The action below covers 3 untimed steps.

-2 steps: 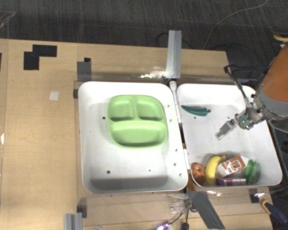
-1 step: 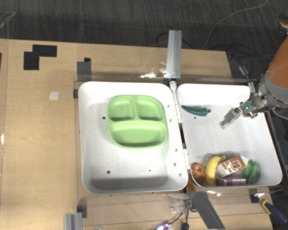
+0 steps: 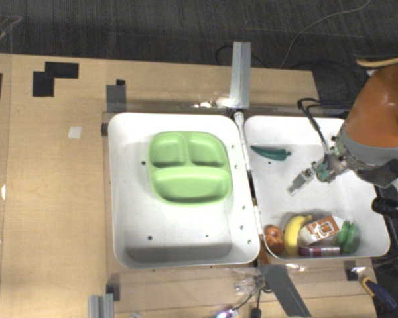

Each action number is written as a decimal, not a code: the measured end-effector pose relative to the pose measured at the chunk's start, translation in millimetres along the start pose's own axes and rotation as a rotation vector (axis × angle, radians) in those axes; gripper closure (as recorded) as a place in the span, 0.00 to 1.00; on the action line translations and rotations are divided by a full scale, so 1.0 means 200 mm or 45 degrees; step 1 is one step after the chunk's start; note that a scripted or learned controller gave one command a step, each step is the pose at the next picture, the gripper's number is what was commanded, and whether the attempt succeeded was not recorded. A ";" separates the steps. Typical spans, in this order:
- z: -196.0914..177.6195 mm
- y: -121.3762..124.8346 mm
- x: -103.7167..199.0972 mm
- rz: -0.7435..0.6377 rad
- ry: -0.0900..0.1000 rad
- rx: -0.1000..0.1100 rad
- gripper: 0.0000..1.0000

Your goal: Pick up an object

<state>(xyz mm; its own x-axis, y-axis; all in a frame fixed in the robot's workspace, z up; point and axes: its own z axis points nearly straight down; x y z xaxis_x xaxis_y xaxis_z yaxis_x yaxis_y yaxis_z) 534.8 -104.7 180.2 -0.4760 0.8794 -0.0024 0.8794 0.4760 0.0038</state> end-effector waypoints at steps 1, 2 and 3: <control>0.44 -0.18 0.11 -0.010 -0.011 -0.015 0.00; 0.10 0.01 -0.08 -0.249 -0.002 -0.002 0.00; 0.44 -0.04 0.11 -0.139 -0.013 -0.014 0.00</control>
<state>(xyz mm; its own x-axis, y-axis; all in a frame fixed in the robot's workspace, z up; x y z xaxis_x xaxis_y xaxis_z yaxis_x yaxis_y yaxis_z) 517.1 -89.7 92.3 -0.5689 0.8223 -0.0134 0.8222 0.5690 0.0137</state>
